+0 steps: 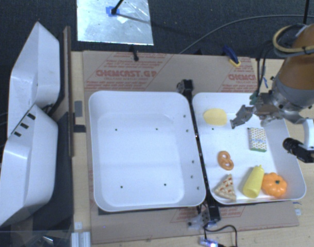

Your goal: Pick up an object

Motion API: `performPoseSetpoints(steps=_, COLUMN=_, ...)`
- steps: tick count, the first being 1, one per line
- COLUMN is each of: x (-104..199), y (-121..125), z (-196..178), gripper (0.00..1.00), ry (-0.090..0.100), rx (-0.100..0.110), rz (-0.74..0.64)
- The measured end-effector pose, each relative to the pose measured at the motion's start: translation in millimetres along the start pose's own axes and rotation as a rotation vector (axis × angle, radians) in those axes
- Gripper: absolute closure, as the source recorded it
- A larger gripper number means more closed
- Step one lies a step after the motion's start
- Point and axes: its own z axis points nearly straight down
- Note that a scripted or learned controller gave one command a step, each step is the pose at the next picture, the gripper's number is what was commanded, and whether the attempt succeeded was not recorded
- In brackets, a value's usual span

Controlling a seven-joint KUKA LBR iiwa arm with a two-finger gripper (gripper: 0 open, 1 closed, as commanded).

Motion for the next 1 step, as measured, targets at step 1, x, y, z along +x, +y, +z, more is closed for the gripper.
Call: performPoseSetpoints(steps=1, x=-17.9, y=41.8, z=161.1, gripper=0.0, ry=0.001, rx=0.011, rz=0.001)
